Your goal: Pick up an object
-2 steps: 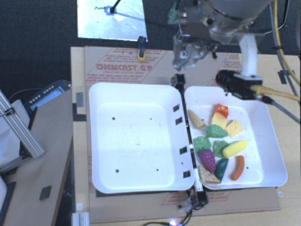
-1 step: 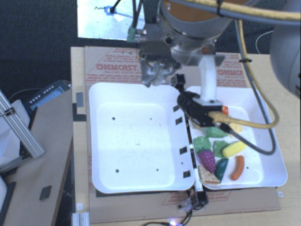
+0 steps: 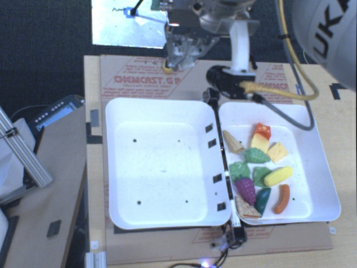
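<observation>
Camera view: fixed above, slanted down on a brown cardboard-covered bench (image 3: pixel 139 80) bearing two bins side by side
Arm: grey KUKA arm (image 3: pixel 326 21) reaches in from the right at the top; its wrist sits high over the bench's far edge, beyond both bins
Left bin: shallow white plastic bin (image 3: pixel 120 121); bare floor with a few dark dots
Right bin: shallow white plastic bin (image 3: pixel 321 183); all the small toy foods lie clustered in it
Gripper: two-finger gripper (image 3: pixel 177 57) hangs well above the cardboard behind the left bin; whether the jaws are open or closed, I cannot tell; nothing is seen between them
Cable: yellow cable (image 3: pixel 279 91) runs from the black fitting by the bins' far corner
Objects, larger to smaller: yellow toy corn cob (image 3: pixel 278 176) near the right bin's middle; purple toy grape bunch (image 3: pixel 246 189) just left of it; orange toy sausage (image 3: pixel 281 199) towards the near edge; red and yellow toy block (image 3: pixel 261 137) at the far side; green leafy pieces between them
Step in hand: judged as the start; the gripper is well apart from every object; no pick is made
Next move: calls for travel across to the right bin, a descent over one piece standing clear of its neighbours; the sausage looks the least crowded
</observation>
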`<state>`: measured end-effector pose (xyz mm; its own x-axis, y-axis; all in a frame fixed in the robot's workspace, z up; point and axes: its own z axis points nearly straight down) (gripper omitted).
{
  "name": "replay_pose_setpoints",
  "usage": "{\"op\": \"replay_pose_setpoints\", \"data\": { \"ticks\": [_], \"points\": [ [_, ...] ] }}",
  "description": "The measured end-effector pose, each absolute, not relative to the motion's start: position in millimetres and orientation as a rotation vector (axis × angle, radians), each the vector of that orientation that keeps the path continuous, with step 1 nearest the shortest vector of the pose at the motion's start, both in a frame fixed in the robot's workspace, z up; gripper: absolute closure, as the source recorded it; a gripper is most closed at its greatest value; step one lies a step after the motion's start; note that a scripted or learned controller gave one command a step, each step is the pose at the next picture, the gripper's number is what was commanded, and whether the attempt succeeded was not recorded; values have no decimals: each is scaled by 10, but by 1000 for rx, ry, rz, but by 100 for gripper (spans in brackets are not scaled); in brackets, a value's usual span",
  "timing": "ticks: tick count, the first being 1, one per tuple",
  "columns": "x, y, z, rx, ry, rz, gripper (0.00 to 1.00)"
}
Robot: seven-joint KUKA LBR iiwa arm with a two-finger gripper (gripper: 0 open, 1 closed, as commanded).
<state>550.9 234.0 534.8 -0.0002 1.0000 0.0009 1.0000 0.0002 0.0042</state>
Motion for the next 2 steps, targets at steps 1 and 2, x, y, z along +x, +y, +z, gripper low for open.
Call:
{"op": "replay_pose_setpoints", "data": {
  "ticks": [1,2],
  "points": [
    [6261,2288,5347,2220,2218,7,100],
    [6701,2239,5346,2220,2220,4,100]
  ]
}}
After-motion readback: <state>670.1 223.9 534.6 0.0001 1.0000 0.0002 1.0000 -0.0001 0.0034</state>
